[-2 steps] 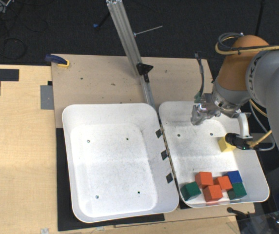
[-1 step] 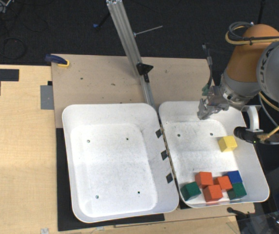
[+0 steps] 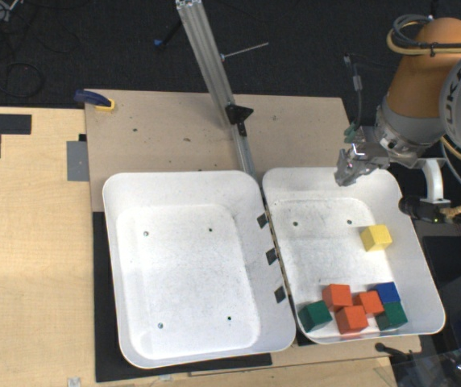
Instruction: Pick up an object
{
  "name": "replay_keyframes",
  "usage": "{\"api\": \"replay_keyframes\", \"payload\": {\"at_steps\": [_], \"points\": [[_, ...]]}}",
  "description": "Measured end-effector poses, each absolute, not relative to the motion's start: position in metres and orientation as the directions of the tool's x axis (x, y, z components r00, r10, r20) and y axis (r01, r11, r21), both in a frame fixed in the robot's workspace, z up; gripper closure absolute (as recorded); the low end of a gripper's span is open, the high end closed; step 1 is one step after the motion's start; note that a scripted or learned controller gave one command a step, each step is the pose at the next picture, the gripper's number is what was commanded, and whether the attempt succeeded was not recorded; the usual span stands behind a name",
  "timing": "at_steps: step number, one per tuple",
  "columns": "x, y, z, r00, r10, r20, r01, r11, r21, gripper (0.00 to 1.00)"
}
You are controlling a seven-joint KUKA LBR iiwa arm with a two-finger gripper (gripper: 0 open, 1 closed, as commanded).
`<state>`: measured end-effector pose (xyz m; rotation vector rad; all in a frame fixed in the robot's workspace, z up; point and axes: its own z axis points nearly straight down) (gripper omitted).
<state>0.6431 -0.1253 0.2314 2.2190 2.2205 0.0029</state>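
Over the right-hand shallow white plastic bin's (image 3: 412,240) far rim hangs the grey two-finger gripper (image 3: 347,174), grip state unclear, poised clear of the small yellow cube (image 3: 376,237) nearby; 6 blocks cluster beyond

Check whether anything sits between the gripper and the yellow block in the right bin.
Nothing visible does. The gripper hangs over the right bin's far edge, and the yellow block lies alone on bare white floor nearer the camera. The other blocks cluster beyond it at the near edge.
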Motion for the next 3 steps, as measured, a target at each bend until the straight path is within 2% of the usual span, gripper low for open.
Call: {"api": "replay_keyframes", "payload": {"at_steps": [1,2,3], "points": [[0.638,-0.066,0.223,-0.004,1.000,0.003,1.000,0.004,-0.005,1.00],[0.630,-0.010,0.214,-0.004,1.000,0.002,1.000,0.004,-0.005,1.00],[0.631,0.048,0.216,-0.005,1.000,0.002,1.000,0.005,-0.003,1.00]]}}
